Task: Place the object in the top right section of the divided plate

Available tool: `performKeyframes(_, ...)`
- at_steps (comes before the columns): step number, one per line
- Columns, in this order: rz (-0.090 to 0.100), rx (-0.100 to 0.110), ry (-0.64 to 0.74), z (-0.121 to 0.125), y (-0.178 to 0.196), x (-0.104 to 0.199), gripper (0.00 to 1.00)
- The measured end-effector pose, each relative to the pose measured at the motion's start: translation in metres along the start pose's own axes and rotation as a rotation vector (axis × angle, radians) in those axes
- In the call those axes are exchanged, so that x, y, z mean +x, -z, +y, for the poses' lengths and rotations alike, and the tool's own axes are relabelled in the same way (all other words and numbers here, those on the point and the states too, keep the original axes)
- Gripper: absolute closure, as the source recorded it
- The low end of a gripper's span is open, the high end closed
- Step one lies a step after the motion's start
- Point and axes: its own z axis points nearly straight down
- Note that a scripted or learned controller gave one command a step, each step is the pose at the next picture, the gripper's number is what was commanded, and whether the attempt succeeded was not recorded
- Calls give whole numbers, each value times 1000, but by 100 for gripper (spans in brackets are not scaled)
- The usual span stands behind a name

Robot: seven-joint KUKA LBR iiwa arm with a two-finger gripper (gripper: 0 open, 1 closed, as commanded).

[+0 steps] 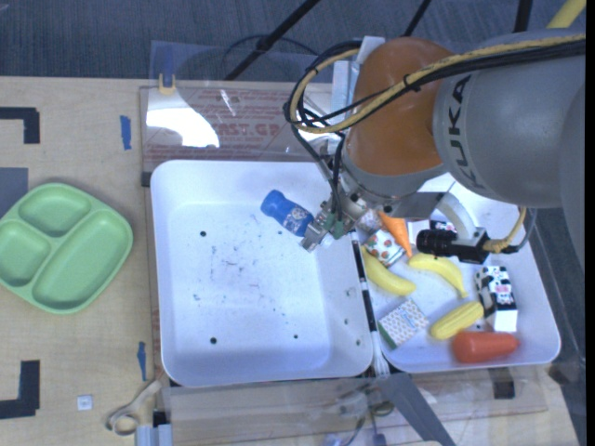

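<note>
Arm point(483, 119) over bins; gripper point(316, 235) beside blue bottle point(284, 210) (touching).

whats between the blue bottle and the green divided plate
In the camera view, nothing lies between the blue bottle and the green divided plate: only bare floor of the left bin, its left wall, then wooden benchtop.
</note>
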Motion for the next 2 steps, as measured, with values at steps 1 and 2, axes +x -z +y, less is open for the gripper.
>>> performKeyframes(1, -1, -1, 156, 1, -16, -46, 100)
performKeyframes(2, 3, 4, -37, -4, 18, 14, 100)
